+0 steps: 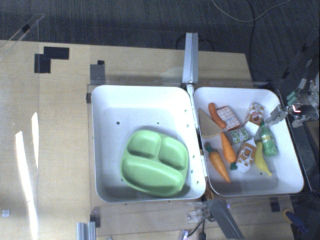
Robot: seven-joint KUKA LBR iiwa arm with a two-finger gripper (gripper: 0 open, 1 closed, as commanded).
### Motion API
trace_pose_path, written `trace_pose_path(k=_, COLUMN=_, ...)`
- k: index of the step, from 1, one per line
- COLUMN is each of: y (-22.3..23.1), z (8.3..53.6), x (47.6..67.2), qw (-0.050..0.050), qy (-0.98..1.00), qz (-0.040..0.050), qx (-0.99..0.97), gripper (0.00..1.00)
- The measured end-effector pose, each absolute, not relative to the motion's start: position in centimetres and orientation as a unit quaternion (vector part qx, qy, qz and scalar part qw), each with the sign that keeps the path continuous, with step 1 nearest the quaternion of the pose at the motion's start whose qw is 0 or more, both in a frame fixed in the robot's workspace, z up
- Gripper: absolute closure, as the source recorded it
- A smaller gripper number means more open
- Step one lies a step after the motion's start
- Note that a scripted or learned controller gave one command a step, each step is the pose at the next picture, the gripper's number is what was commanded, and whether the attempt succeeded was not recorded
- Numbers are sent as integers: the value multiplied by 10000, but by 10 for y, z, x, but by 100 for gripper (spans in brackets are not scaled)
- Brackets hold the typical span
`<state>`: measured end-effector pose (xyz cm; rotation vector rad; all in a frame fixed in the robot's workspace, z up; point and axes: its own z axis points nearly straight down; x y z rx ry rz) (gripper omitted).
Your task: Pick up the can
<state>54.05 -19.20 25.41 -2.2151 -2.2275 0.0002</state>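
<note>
From above, the wooden bench [60,134] carries two shallow white bins. The left white bin [105,134] holds a green sectioned plastic tray [155,163]. In the right white bin [290,179], the small green-labelled can [238,135] lies on its side near the middle, between a red-and-white carton [227,116] and an orange toy carrot [228,148]. A green bottle [268,143] and yellow banana [261,161] sit nearby. The claw [295,109] hovers at the bin's right rim; I cannot tell whether it is apart or together.

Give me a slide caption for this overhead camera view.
Green divided plastic tray in the left white bin; small green-labelled can among toy food in the right white bin.
</note>
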Motion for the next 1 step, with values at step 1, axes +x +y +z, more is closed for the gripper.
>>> trace_pose_path(k=1, y=-102, z=284, x=545, qw=-10, qy=-7016, qz=-10, qx=-7126, gripper=0)
